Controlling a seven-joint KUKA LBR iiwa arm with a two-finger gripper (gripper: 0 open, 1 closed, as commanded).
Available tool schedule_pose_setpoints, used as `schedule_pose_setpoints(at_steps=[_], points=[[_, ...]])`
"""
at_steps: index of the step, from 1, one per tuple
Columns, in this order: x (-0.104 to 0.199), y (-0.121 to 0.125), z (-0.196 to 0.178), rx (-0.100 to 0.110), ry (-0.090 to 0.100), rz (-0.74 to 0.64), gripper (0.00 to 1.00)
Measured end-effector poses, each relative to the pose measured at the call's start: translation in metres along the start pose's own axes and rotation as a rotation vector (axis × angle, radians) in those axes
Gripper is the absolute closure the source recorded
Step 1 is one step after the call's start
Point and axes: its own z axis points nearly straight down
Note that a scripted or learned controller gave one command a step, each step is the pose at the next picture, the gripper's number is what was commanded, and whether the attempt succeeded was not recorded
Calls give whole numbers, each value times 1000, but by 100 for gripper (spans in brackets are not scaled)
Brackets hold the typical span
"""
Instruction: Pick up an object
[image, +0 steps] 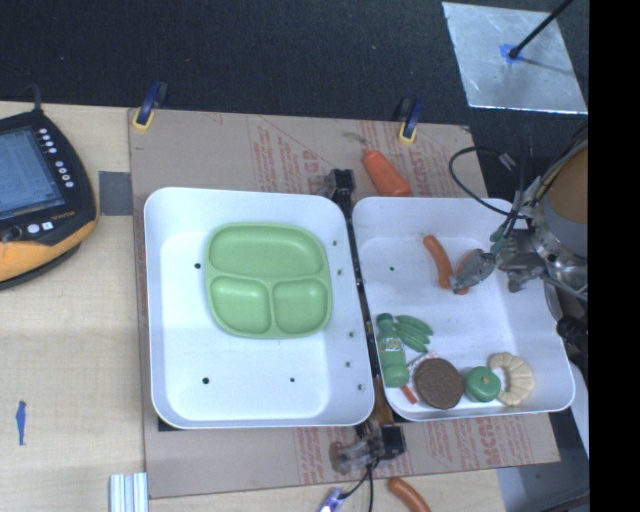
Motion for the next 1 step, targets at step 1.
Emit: schedule_pose_setpoints(at_steps=[1], points=[[9, 53, 108, -7, -4, -2, 0]])
